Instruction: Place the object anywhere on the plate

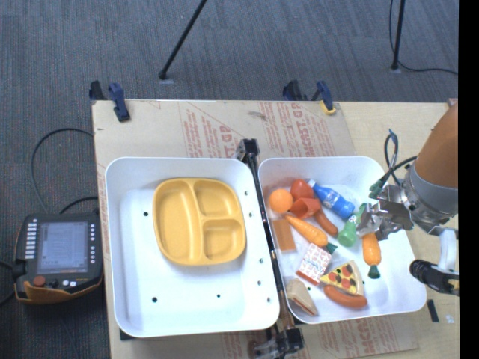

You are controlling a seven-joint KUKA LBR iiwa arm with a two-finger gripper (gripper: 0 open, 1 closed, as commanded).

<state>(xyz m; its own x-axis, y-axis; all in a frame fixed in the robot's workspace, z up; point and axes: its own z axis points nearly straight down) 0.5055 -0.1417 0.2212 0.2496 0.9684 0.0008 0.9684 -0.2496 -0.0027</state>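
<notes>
Hovering end effector (372, 221) — green bottle (349, 231) just beside, yellow plate (199, 221) well apart

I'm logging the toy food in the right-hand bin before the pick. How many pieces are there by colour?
Orange or red: 6, such as the ball and carrot
Blue: 1, bottle
Green: 1, bottle
Mixed or tan: 3, including pizza slice
Total: 11, roughly, since pieces overlap

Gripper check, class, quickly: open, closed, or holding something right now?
Gripper: over the right bin, above the toy food; open or closed cannot be told.
</notes>
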